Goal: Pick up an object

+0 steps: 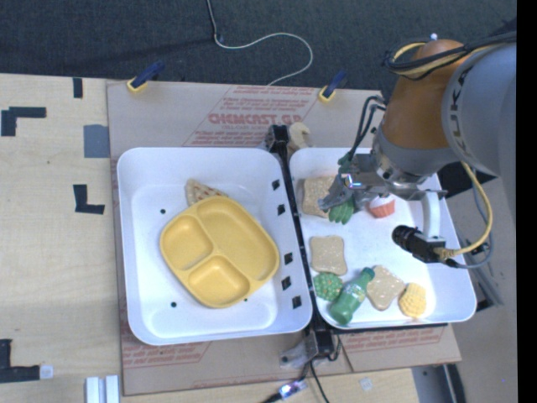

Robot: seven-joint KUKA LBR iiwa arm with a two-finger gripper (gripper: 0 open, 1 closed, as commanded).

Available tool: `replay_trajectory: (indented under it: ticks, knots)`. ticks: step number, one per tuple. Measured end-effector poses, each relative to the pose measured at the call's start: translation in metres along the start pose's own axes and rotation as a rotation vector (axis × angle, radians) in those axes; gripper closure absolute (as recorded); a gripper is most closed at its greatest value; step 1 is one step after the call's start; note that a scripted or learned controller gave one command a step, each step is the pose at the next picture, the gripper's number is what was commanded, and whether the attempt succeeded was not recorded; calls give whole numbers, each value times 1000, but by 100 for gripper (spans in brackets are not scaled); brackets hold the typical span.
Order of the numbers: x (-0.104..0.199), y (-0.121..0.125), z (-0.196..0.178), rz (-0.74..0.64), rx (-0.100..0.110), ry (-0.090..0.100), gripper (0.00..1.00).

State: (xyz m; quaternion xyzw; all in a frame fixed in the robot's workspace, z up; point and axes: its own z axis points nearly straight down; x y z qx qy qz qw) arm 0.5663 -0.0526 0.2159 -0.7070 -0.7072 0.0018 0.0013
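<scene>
Hovering gripper (342,193), grip state unclear; two bins: one yellow tray (220,251), three toast slices (328,254)

Red print on the cardboard sheet (252,117) at twelve o'clock seems to read "CHEMCAST GP"; the arm (460,99) bears "KUKA" letters.

The arm (436,99) runs off the right edge, so its base is cut away. The tool (342,193) sits over a green toy (342,213), and whether its fingers are apart or closed cannot be told. A waffle (200,192) is mostly hidden under the yellow tray (220,250). The red-and-white thing (382,206) is partly covered by the wrist and too small to name.
</scene>
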Motion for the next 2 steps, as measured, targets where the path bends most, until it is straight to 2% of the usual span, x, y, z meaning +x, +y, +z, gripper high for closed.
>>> replay_trajectory:
  ticks: [1,2]
  knots:
    - [13,11,-5,-2,-3,1,100]
    - [17,2,-8,-2,-1,1,100]
